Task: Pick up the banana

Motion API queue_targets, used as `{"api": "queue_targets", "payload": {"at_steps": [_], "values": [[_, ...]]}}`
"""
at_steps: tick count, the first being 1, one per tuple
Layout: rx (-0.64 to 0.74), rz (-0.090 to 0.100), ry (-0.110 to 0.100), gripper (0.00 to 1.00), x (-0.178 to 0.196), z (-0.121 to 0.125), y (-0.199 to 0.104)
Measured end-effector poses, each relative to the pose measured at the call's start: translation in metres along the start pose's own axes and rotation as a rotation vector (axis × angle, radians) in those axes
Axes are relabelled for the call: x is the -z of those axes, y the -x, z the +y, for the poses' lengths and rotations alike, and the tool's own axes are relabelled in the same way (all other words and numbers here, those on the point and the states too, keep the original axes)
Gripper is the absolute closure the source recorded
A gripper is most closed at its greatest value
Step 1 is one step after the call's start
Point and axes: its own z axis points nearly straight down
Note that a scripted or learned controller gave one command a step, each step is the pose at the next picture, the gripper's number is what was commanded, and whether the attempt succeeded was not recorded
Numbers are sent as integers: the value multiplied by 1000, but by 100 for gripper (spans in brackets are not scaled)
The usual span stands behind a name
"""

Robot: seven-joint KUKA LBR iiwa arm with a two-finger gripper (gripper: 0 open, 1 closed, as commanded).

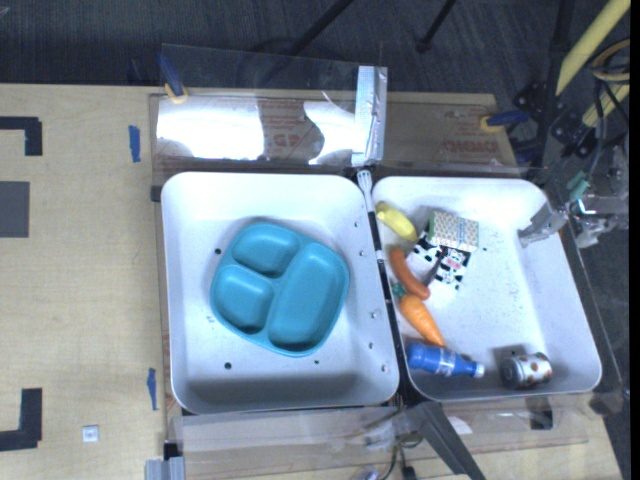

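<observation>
Against the left wall of the right bin (560,298), near its far corner, lies the banana (396,222) — yellow, tilted, resting on the bin floor. Just below it along the same wall run two carrots (412,290), one after the other, the nearer one touching or nearly touching the banana's lower end. To the banana's right, close by, sit a small patterned box (455,230) and a black-and-white checkered piece (440,262); these crowd the banana on its open side, while the bin wall closes off the other. Farther toward the near edge lie a blue bottle (443,362) and a small can (526,368) on its side.

At the right bin's far right corner, the gripper (545,226) sits over the rim, well apart from the banana, with nothing seen between its parts — whether it is open or closed cannot be told.

The left bin (200,208) holds a blue divided tray (280,286).
</observation>
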Motion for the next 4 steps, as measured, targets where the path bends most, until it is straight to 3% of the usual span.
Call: {"api": "queue_targets", "payload": {"at_steps": [1,2,3,4], "values": [[-233,1,-3,0,-37,23,-73],[-805,-1,-5,0,-79,38,-140],[-513,0,-4,0,-79,32,-174],[-514,0,-4,100,-70,33,-174]]}}
